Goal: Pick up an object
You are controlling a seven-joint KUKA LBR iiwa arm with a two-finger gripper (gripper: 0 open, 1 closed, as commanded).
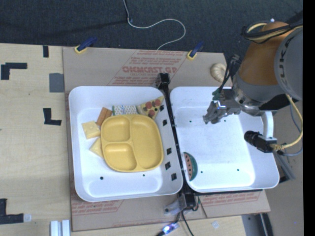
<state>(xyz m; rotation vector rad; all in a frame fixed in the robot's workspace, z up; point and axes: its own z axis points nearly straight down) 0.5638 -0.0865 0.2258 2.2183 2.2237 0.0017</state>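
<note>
Bins sat side by side on your table [29, 146], and the black divider [170, 132] between them serves as the landmark for everything below. Left of that divider, the left bin [78, 181] carried a yellow sectioned plate [132, 142], which covered most of its floor. Small objects were tucked around the plate on the side away from the divider: pale yellow pieces [91, 130] and an orange-brown block [103, 115], with a patterned item [152, 105] lying closer to the divider near its far end. Right of the divider, the right bin [256, 181] carried a watermelon-slice toy [190, 164], resting just beside the divider near its near end. Your arm [266, 63] reached in from the side opposite the divider, and its hand [214, 113] hung over the far part of the right bin, well apart from the watermelon toy. I cannot tell whether the hand was released or clenched; nothing showed between its tips.
</note>
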